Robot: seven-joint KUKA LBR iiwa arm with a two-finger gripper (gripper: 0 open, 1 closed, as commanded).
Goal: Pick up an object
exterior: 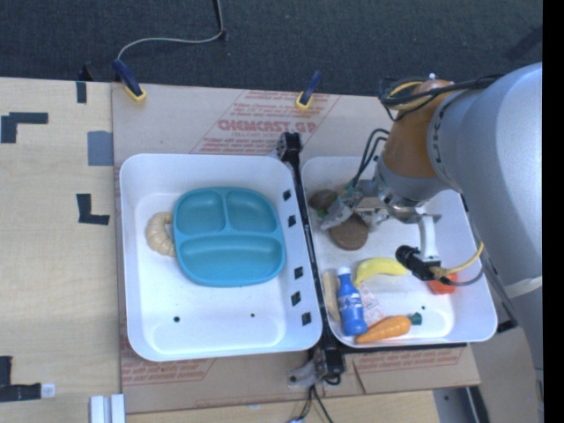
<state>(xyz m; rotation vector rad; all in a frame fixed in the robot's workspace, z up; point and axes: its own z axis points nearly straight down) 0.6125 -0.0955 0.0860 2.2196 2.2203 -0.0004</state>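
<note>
Reaching into the right bin [467, 236], the gripper [345, 208] hangs over a brown round lump [349, 234]; whether it pinches anything, I cannot tell. Nearby lie a banana [381, 269], bottle [351, 304] and carrot [384, 328]. A blue tray [229, 236] fills the left bin [141, 263].

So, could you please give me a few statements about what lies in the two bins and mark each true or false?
1. The blue tray lies in the left bin. True.
2. The banana lies in the left bin. False: it lies in the right bin.
3. The carrot lies near the right bin's front edge. True.
4. The bottle has a red cap. False: its cap is blue.
5. The hand hangs over the right bin. True.
</note>
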